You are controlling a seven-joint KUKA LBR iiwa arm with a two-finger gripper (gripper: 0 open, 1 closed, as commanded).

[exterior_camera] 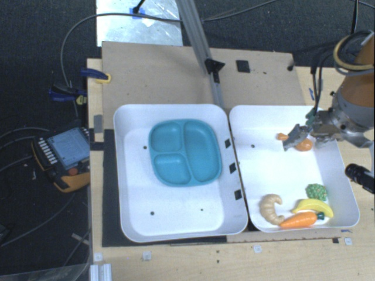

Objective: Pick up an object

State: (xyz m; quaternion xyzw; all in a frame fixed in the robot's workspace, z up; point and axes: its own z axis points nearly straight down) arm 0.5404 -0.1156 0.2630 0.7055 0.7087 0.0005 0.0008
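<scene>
The gripper (295, 139) hangs low over the far part of the right bin (275, 174), and a small orange object (303, 146) lies just at its tip, touching it or almost under it. I cannot tell if the jaws are apart or together, because the dark tip and the orange object run into each other in this view. A smaller orange bit (282, 137) shows just left of the tip; it may be part of the same object or another one. So the object lies slightly right and near of the tip, not well between anything I can see. In the near right corner of the same bin lie a croissant (270, 208), a carrot (299, 220), a banana (314, 207) and a green piece (316, 191), all well apart from the gripper. The left bin (135, 180) holds a blue divided plate (185, 152). I judge the grasp is being tried but not proven.
</scene>
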